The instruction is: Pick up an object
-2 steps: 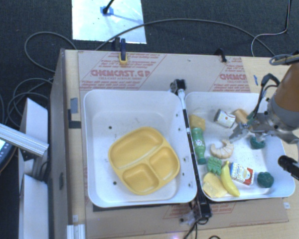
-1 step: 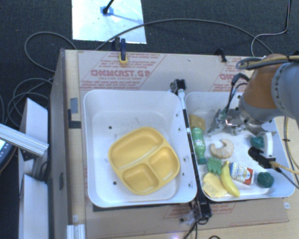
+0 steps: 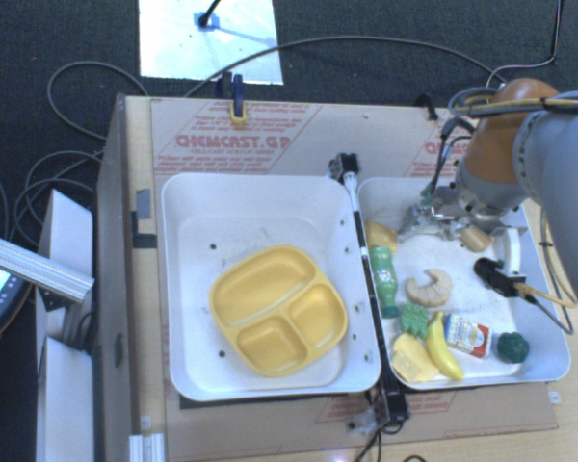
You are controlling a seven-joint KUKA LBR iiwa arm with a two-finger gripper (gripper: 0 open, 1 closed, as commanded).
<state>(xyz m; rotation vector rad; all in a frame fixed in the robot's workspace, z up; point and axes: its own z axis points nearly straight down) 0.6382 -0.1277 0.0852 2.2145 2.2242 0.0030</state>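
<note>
Because the task names no single object, candidates: a croissant-shaped piece, a banana, a small carton, a green bottle and a dark green lump, all lying in the right bin.
Where they lie: the croissant-shaped piece sits near the middle of the bin with bare floor around it; the banana, the carton and a yellow wedge are packed close together at the near edge.
Claw: low over the far part of the right bin, near a yellow piece; I cannot tell whether it is apart or together, and nothing is seen in it.
Risk, crowding: a descent into the near cluster would likely push neighbours aside or catch two things at once.
Risk, round shapes: the bottle and the banana may roll or slip out of a pinch.
Risk, walls: the bottle lies against the wall shared with the left bin, so the claw could strike the rim.
Risk, cable: a thin cable crosses the right side and may snag.
Further out: a yellow tray lies in the left bin; both bins rest on the surface.
</note>
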